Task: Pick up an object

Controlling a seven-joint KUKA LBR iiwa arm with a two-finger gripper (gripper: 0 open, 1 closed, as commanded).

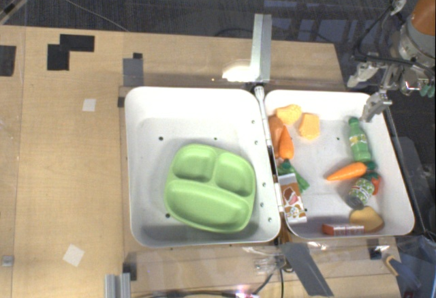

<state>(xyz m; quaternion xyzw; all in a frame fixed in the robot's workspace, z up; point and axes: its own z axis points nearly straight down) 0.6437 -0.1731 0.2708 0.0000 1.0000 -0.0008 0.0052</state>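
Camera view: gripper [379, 100] above right bin's [402, 184] far corner, grip state unclear; green bottle [358, 140] beneath.

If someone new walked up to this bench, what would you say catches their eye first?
Most likely the green divided plate, lying alone in the left bin and bright against the white. Next, the jumble in the right bin: an orange carrot near its middle, a green bottle by the right wall, and yellow and orange pieces at the top left. The gripper hangs over that bin's top right corner.
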